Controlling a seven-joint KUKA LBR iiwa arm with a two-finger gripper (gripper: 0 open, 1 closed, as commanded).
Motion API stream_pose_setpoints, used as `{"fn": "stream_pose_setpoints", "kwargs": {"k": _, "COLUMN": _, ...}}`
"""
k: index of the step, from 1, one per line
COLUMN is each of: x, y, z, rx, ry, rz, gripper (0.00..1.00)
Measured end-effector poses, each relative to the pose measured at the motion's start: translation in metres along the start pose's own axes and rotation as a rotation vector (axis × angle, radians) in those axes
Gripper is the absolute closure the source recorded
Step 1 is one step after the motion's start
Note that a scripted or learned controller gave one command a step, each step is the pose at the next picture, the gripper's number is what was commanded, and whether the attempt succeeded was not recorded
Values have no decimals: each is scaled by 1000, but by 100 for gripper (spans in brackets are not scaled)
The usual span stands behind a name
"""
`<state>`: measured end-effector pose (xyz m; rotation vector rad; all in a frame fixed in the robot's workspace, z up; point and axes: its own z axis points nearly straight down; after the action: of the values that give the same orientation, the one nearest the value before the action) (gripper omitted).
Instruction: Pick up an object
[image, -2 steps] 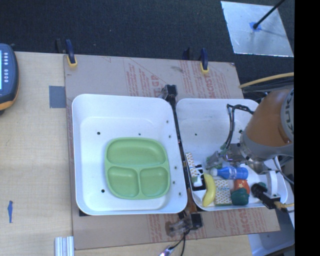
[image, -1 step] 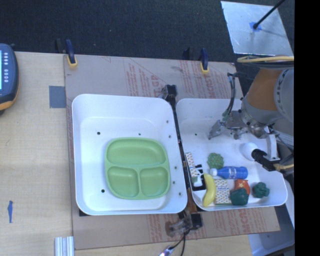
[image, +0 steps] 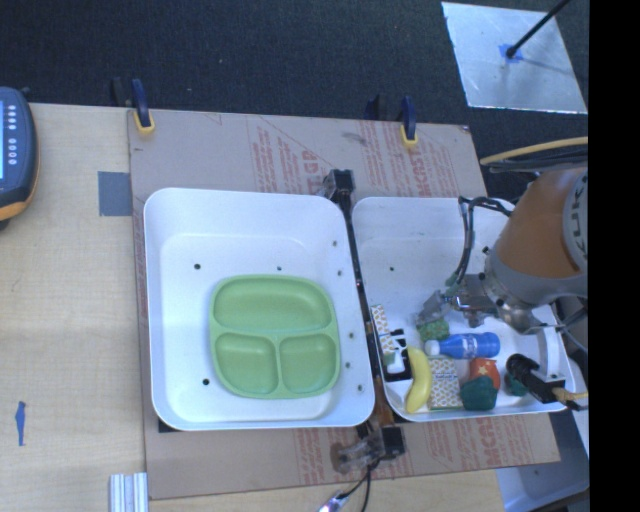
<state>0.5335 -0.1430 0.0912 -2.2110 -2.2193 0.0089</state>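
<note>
My gripper hangs low over the right bin, at the end of the grey and orange arm that comes in from the right. Just below it lies a small green object; I cannot tell whether they touch. A blue and white bottle lies on its side beside that. Toward the bin's front are a yellow banana, a red-orange object and a teal object.
The left bin holds a green divided plate. A patterned strip and a small black piece lie along the right bin's left wall. The right bin's far half is bare white floor.
</note>
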Motion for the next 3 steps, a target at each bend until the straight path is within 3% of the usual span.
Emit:
{"fn": "stream_pose_setpoints", "kwargs": {"k": 1, "x": 34, "y": 43, "z": -1, "rx": -10, "ry": -3, "rz": -6, "gripper": 0}}
{"fn": "stream_pose_setpoints", "kwargs": {"k": 2, "x": -49, "y": 89, "z": -3, "rx": -14, "ry": -6, "rz": 2, "gripper": 0}}
{"fn": "stream_pose_setpoints", "kwargs": {"k": 3, "x": 29, "y": -5, "z": 0, "rx": 3, "ry": 3, "rz": -1, "gripper": 0}}
